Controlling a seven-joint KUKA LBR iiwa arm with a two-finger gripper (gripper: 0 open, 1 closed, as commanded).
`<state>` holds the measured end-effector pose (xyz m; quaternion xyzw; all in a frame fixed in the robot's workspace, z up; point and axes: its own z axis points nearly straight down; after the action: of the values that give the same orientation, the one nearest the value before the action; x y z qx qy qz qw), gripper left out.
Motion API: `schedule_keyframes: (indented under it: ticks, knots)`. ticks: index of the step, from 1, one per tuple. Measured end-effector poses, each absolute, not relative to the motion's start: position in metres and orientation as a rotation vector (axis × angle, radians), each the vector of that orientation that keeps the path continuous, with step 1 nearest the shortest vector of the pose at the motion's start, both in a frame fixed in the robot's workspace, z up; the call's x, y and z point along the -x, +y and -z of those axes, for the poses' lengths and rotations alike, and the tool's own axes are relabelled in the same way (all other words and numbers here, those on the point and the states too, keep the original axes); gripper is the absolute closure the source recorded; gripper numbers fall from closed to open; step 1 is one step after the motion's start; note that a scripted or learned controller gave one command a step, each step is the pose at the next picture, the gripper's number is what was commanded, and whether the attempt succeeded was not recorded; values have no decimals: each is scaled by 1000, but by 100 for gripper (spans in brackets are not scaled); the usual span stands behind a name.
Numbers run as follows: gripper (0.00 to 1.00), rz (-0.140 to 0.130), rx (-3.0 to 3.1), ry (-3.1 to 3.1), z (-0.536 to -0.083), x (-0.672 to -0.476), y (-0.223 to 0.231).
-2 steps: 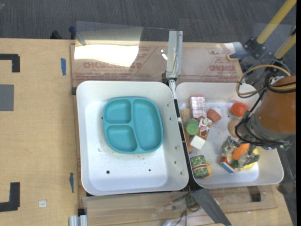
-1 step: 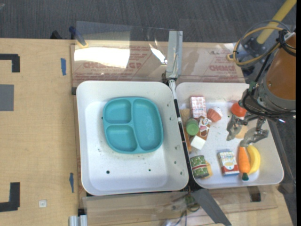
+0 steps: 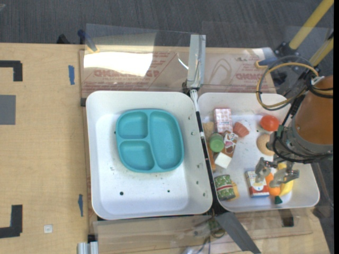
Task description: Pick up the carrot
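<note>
The carrot (image 3: pixel 274 184) lies in the right bin (image 3: pixel 304 197) near its front right corner; it is a small orange piece with a green end pointing toward the front edge. A yellow banana (image 3: pixel 287 185) lies right beside it. My gripper (image 3: pixel 271 171) hangs directly over the carrot's upper end, with its fingers apart on either side of it. The carrot rests on the bin floor and is partly covered by the gripper.
A red-and-white box (image 3: pixel 256 187) lies just left of the carrot. A green packet (image 3: pixel 225 187), white cube (image 3: pixel 223 160), green ball (image 3: pixel 216 143), pink carton (image 3: pixel 223 119), red tomato (image 3: pixel 269 123) and tan disc (image 3: pixel 263 143) also crowd this bin. The left bin (image 3: pixel 100 142) holds a teal divided plate (image 3: pixel 150 140).
</note>
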<state>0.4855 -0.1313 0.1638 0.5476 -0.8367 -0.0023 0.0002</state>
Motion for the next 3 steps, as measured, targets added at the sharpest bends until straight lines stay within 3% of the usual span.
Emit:
schedule_keyframes:
  ticks: [1,2,3]
  knots:
    - [100,-17,-2089,-2352,-93,-484,-128]
    - [100,-19,-2263,-2188,-232,-498,-172]
    - [100,-8,-2268,-2183,-117,-492,-148]
